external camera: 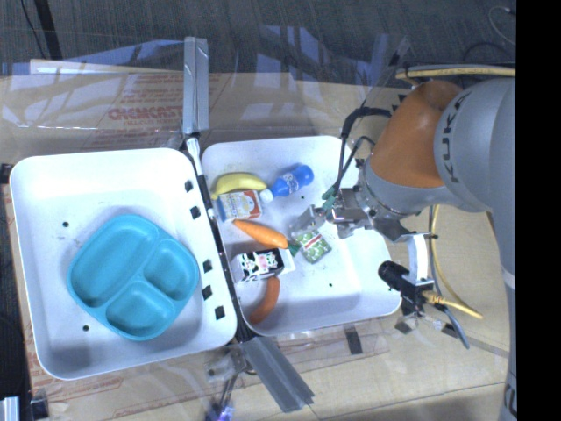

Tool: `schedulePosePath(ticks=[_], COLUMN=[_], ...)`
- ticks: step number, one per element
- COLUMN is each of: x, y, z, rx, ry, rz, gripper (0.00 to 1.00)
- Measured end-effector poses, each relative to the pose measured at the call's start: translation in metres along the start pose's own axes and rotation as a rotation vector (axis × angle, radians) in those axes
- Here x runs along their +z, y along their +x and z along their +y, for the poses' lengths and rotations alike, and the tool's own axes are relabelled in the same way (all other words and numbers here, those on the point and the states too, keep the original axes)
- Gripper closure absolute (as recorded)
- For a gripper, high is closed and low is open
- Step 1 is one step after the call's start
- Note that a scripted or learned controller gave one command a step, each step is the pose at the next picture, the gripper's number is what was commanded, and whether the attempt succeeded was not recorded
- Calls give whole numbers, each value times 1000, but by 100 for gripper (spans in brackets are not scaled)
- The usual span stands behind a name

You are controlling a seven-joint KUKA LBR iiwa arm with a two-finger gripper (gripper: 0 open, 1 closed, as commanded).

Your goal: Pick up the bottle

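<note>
One small blue bottle [292,181] lies on its side at the right bin's [368,298] twelve o'clock, beside the banana [239,182]; I judge it light, stiff, slick and roll-prone, best pinched across its body, though my gripper's [317,221] opening I cannot tell.

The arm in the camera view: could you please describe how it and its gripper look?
The arm is thick, rounded and light grey, with a broad orange band above the wrist and dark KUKA lettering on its casing. A black cable loops along its wrist. The gripper is a small grey metal assembly.
</note>
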State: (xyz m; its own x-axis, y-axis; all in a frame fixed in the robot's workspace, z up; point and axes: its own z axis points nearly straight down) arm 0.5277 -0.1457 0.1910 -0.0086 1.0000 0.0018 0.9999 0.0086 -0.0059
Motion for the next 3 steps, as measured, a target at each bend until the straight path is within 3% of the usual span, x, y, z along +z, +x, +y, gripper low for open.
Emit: schedulePosePath(ticks=[1,2,3], x=[-24,98,89], y=[15,-13,-12], z=[83,119,119], rx=[-74,-97,-103], ry=[-4,-7,-4], rz=[-2,-4,-3], gripper=[0,0,100])
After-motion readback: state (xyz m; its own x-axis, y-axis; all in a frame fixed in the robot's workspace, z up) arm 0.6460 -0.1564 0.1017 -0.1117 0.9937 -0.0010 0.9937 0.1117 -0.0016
